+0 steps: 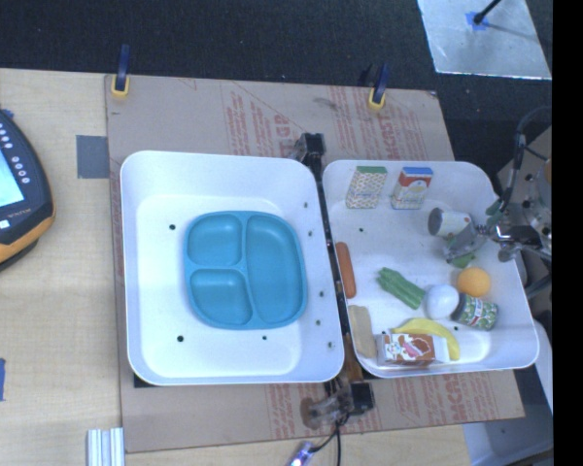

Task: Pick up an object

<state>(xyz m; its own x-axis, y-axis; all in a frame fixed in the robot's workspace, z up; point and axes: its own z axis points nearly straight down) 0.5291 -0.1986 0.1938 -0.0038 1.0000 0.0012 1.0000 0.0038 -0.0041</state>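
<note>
The right bin [369, 343] holds several small objects. At its back stand a green box [366, 186] and an orange and blue box [412, 187]. A white cup [449, 221] lies on its side near the right wall. An orange [475, 281], a white ball [441, 301], a dark can [477, 313], a banana [431, 331] and a red carton [406, 349] crowd the front right corner. A green vegetable [400, 286] and a sausage [345, 268] lie nearer the middle. My gripper [488, 233] hangs low over the bin's right side, just right of the white cup and above the orange.
The left bin [151, 352] carries a blue divided plate [245, 268]. A wooden block [360, 328] rests against the right bin's front left wall. A teach pendant [8, 187] sits on the bench at far left. Clamps [377, 85] pin the cardboard at the back.
</note>
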